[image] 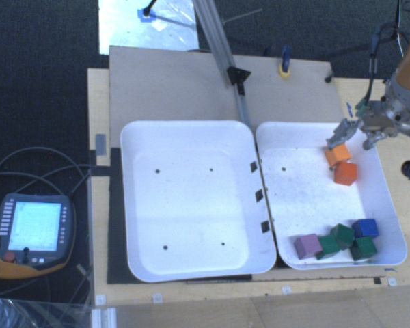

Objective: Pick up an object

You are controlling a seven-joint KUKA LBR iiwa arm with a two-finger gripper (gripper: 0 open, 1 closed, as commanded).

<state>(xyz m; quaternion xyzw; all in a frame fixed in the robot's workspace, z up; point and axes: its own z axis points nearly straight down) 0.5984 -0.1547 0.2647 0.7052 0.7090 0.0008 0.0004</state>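
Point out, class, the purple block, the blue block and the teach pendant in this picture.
purple block (305, 244), camera view, its top face.
blue block (365, 227), camera view, its top face.
teach pendant (33, 227), camera view, middle of its screen.

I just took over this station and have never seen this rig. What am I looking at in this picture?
One fixed camera looks down at a slant on a bench with two shallow white bins. The grey robot arm reaches in from the right; its gripper hangs over the far corner of the right bin, just above two orange blocks. I see nothing between its fingers. Near that bin's front edge lie a purple block, green blocks and a blue block. The left bin sits beside it. On the floor at left lies a handheld control pad.
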